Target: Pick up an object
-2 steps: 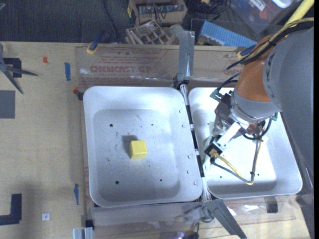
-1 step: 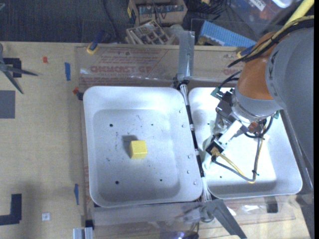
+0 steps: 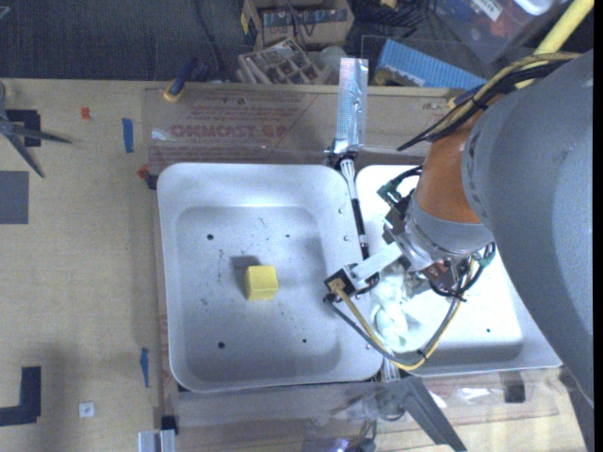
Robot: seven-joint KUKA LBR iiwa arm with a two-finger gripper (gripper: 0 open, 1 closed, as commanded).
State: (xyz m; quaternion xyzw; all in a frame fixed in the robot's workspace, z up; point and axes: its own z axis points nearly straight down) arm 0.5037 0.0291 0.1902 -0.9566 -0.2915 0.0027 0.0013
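Observation:
A small yellow block (image 3: 262, 282) lies on the floor of the left bin (image 3: 188, 196), a little left of its middle. The arm comes in from the right, its orange band (image 3: 445, 191) above the right bin (image 3: 490, 332). My gripper (image 3: 389, 301) points down into the right bin's left part, close to the wall between the two bins. A pale whitish lump (image 3: 392, 322) sits right under it; I cannot tell whether it is an object or part of the gripper. The yellow block is well to the gripper's left and apart from it.
A black bracket with yellow cable (image 3: 341, 285) juts from the wrist over the left bin's right rim. A metal post (image 3: 351, 102) stands behind the bins' divider. The wooden bench (image 3: 75, 252) stretches left, with small tools and blue marks on it.

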